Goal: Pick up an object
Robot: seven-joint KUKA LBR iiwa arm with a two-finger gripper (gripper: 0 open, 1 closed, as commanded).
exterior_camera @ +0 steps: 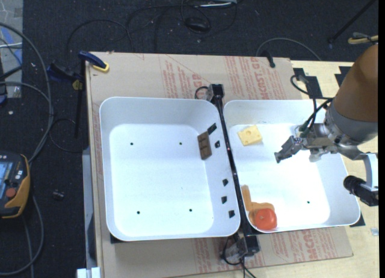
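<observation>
Two shallow white plastic bins sit side by side on a brown cardboard-covered tabletop [180,69]. The grey arm with its orange band [361,90] comes in from the right, cut off by the frame edge, and carries the dark two-finger hand [287,150] over the right bin [337,213], in its far-middle part. The hand is small and dark against the white floor, and I cannot tell how it is set or whether anything sits in it. A yellow wedge of toy cheese with holes [250,135] lies on the floor of the right bin near its far left corner, just left of the hand and apart from it. In the near left corner of that bin rests a red round tomato-like toy [263,218], touching an orange piece [250,203] whose shape is partly hidden behind it. In the left bin [114,150] a small brown rectangular block [204,145] leans against the right wall, its lower end hard to read. Black clips [225,182] along the divider between the bins are too small to make out.
</observation>
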